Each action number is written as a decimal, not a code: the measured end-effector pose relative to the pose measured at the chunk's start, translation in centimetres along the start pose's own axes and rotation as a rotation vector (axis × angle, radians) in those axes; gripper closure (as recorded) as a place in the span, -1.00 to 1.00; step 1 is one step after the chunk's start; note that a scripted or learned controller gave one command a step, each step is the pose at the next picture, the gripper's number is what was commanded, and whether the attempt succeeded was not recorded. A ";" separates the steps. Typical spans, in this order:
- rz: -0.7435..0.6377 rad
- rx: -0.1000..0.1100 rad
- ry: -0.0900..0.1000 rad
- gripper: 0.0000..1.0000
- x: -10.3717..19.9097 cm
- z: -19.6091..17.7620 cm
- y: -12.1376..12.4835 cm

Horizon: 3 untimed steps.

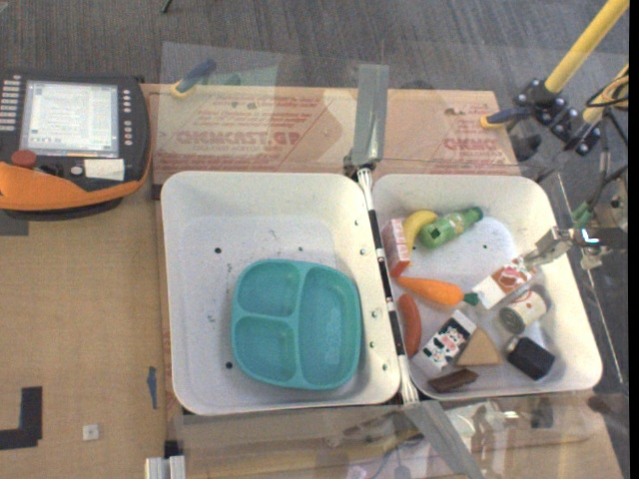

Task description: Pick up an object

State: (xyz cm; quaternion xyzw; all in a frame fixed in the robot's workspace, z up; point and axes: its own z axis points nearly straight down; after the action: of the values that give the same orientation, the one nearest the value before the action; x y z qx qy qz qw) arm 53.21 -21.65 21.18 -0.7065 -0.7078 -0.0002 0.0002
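The right bin (571,297) holds several small objects. A yellow banana (419,222), a green bottle (449,226) and a pink carton (397,238) lie at its far side. An orange carrot (432,290) and a red sausage (410,324) lie near the divider. A cow-patterned carton (448,340), a brown wedge (481,348) and a dark brown bar (452,379) sit at the near side. A white and red box (501,285), a small can (523,311) and a black block (530,357) sit at the right.
The left bin (200,218) holds a teal divided plate (297,324). A grey metal piece (547,246) sticks over the right bin's right rim. A pendant with a screen (70,138) lies at the far left, and a yellow pole (589,38) slants at the top right.
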 end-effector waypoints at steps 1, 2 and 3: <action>-0.079 -0.004 -0.002 -1.00 -0.7 -4.1 3.7; 0.122 -0.002 -0.002 -1.00 -0.7 -9.5 5.2; 0.123 0.000 0.000 -1.00 2.9 1.3 5.0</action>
State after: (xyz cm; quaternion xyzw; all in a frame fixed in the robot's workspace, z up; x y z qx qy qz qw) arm 58.21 -18.74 19.84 -0.7486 -0.6630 0.0000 0.0001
